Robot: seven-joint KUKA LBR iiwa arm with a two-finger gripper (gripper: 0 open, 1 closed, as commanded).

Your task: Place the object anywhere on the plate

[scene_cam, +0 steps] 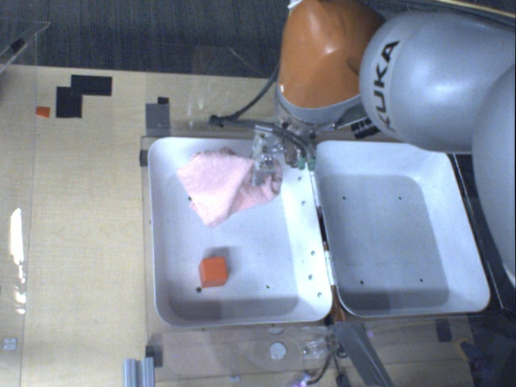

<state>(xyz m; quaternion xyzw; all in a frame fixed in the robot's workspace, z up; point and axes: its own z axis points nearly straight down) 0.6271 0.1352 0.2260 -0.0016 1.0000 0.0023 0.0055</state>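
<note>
You are seeing the pink cloth [219, 185] lying in the left bin [266, 297], its right corner pinched between the jaws [266, 168]; the orange block [214, 272] is sitting well apart nearer the front; the arm [387, 63] is reaching down from the right above the right bin [403, 297] on the worktop [72, 256].

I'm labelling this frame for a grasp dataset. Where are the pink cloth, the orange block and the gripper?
pink cloth [218, 185], camera view, middle of the fabric
orange block [214, 272], camera view, top face
gripper [265, 168], camera view, between its fingertips
</note>
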